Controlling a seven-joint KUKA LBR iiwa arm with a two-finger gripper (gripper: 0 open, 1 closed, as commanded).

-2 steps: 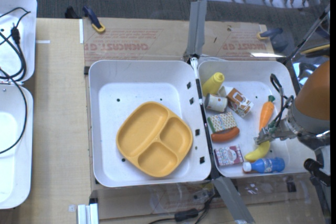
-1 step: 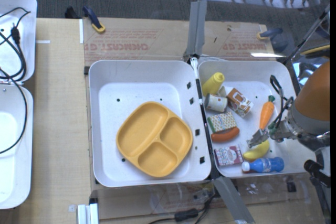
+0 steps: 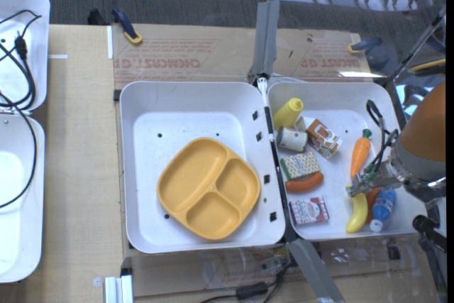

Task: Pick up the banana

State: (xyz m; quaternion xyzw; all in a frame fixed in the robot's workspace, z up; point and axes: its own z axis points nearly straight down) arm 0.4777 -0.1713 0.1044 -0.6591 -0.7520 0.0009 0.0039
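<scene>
The yellow banana lies near the front right of the right bin, pointing roughly front to back. My gripper hangs low over the banana's far end, at the tip of the grey arm with its orange band reaching in from the right. The banana rests on the bin floor, and its far tip sits right under the gripper. A blue bottle lies just right of the banana, partly under the wrist.
Around the banana in the right bin are an orange carrot, a sausage, a red-and-white carton, a green patterned box, a small can, a juice box and a yellow bottle. The left bin holds a yellow divided plate.
</scene>
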